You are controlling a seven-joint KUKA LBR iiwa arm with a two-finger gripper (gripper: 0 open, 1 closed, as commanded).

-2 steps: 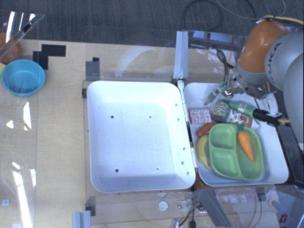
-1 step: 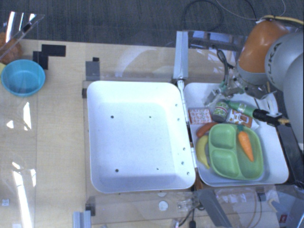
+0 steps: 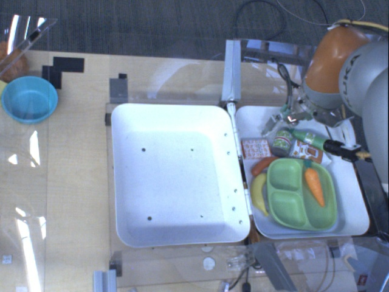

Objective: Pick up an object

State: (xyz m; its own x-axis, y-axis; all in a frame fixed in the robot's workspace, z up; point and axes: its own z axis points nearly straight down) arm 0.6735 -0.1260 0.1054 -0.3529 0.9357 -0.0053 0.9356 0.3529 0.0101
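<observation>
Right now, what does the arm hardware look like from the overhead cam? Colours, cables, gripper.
The arm is rounded and smooth grey, with a glossy orange band above the wrist. Below that band sits a small metallic gripper with dark fittings, too blurred for finer detail. Thin dark cables loop near the wrist, and another black cable trails over the dark floor behind the bench. No markings are legible.

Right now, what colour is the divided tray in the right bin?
Green divided plastic tray, camera view.

Glossy white plastic bins [image 3: 176, 175], pale wood bench [image 3: 61, 193]
</observation>
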